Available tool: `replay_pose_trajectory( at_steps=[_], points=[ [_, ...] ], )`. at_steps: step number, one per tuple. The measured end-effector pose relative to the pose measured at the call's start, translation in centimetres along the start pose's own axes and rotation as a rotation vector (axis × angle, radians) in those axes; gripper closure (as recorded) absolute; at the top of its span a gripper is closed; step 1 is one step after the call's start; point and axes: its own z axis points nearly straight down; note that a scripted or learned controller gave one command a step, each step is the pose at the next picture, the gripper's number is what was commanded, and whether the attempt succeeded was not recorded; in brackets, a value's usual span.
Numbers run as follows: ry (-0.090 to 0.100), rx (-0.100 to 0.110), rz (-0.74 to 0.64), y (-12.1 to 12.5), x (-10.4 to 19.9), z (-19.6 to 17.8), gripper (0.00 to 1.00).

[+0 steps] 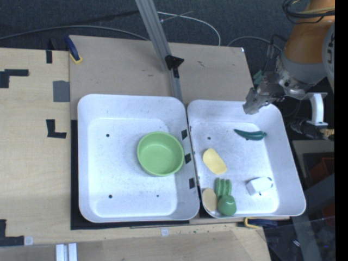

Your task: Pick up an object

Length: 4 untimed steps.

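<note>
A: any readable text, labels or numbers in the frame?
B: none. Checked both white bins (pixel 87 145), the bench top (pixel 119 64) and the arm (pixel 307 42). No lettering resolves anywhere.
A: black marks on the pale board (pixel 27 124) at left?
B: plain tape pieces, angular shapes, not characters.
A: anything on the objects in the bins?
B: green bowl (pixel 160 153) is unmarked. The small items in the other bin are too small to show any print.
</note>
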Motion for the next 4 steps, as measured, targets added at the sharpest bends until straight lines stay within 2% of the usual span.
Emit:
replay_pose_trajectory(
  at_steps=[2, 3, 4],
  points=[
    [0.0, 0.003, 0.0, -2.6, 10.9, 3.0, 1.0],
    [0.0, 0.003, 0.0, -4.6, 15.8, 3.5, 1.0],
    [0.0, 0.001, -0.001, -5.4, 20.4, 3.0, 1.0]
  ],
)
